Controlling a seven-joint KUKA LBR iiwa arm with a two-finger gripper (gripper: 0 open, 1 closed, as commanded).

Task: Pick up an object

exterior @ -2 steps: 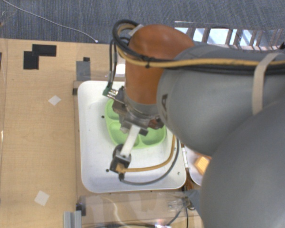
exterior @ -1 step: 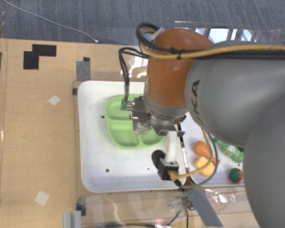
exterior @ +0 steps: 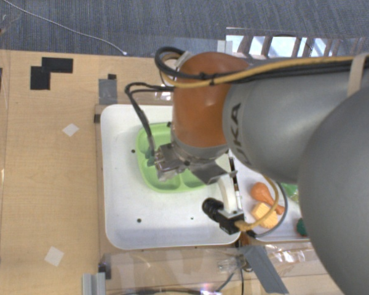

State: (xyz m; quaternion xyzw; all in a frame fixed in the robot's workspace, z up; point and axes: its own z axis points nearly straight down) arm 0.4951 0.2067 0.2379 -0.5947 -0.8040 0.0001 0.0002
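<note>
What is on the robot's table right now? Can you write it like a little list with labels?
arm: grey with an orange band, reaching in from the right
gripper: low over the green thing, in the left bin
left bin: white, holds a light green thing partly hidden under the arm
right bin: an orange thing and a yellow-orange thing close together, a dark green thing at the arm's edge
bench: wood-coloured, with black marks
held: cannot tell

Dark letters on grey arm (exterior: 258,134), seemingly "KA" of KUKA; rest out of sight.
</note>
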